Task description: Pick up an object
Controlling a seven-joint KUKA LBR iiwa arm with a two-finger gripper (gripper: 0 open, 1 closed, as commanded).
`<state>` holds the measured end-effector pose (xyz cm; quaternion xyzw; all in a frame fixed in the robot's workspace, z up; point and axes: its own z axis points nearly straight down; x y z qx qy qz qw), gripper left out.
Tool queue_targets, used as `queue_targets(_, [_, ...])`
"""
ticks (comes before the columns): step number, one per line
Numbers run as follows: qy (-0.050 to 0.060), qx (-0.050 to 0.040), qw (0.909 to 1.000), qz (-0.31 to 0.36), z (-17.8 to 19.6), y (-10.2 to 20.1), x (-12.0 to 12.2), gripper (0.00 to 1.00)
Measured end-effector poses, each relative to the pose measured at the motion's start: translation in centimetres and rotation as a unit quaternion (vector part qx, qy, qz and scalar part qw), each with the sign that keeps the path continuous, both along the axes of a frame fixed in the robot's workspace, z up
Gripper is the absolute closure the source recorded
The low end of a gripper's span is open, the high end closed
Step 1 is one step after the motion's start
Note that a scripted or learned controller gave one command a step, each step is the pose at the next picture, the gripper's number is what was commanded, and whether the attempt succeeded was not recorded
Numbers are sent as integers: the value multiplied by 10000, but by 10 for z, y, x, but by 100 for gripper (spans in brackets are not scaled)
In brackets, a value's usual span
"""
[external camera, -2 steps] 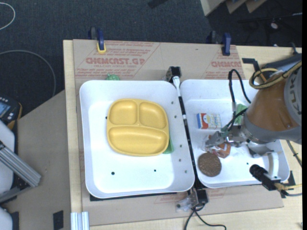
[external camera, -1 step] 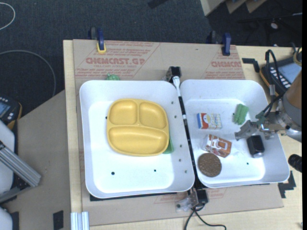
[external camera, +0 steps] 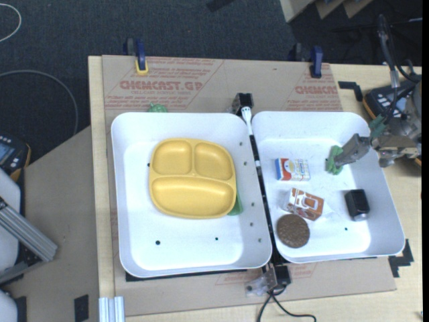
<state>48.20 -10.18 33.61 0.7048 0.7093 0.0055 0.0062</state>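
The right bin holds several small objects. A white carton with red and blue print lies near its middle. An orange-brown packet is in front of it, and a round brown disc sits nearest the front wall. A black block rests toward the right. A small green object lies at the back right, right at the tip of my gripper, which reaches in low from the right. Whether the green object is gripped is unclear.
The left bin holds a yellow divided plate with a bit of green peeking from under its right edge. A black bar runs between the bins. Clamps and cables stand at the bench's back edge.
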Motion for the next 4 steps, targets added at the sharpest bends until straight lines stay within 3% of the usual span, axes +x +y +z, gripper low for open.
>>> queue_targets(1, [160,24,9999,-13,-149,57,-6,0])
queue_targets(2, [68,1,10000,-35,-131,53,-2,100])
queue_targets(3, [127,-3,9999,-66,-210,-9,-6,100])
queue_targets(4, [85,5,10000,-35,-206,-6,-3,0])
